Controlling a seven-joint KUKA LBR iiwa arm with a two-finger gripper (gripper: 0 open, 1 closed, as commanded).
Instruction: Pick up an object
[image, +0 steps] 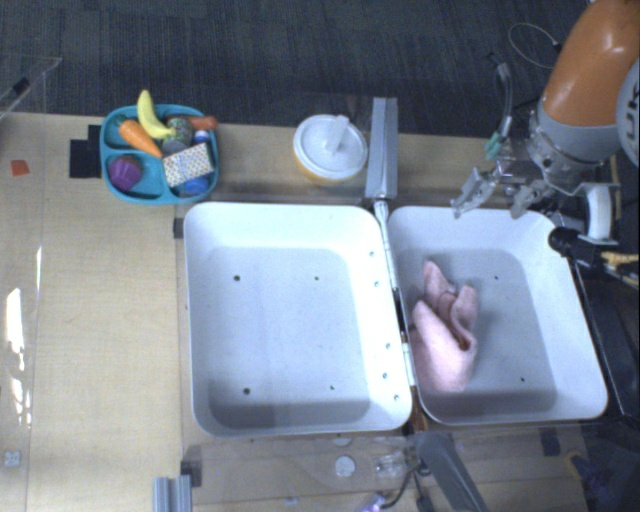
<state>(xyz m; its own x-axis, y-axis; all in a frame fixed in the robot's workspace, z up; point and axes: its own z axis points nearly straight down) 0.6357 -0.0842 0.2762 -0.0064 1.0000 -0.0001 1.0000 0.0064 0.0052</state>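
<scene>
Item 1. Clamp hardware (440, 475) at the near edge of the counter (90, 350), below the seam where the two bins meet; detail too blurred to itemise.

Item 2. Left bin (280, 318), white, shallow, nothing lying in it apart from small dark marks on its floor.

Item 3. Right bin (540, 300), white, shallow, holding the task's thing: a pink cloth (445, 328), crumpled and folded on itself, lying on the bin floor toward the bin's left wall and near half. Its long axis runs roughly from the far edge toward the near edge, slightly slanted.

Item 4. Gripper (497, 192), hanging over the far rim of the right bin, toward that bin's far right corner. The jaws appear spread and released, with nothing between them. The pink cloth lies from the jaws toward the near edge and a little left, well apart. Judgement: the coming move calls for a traverse nearward and leftward, then descent, with the jaws closing across the cloth's narrow width.

Item 5. Far edge of the counter: a white lidded container (331, 148) just beyond the left bin's far right corner; a blue divided tray (108, 170) of toy food at the far left.
</scene>
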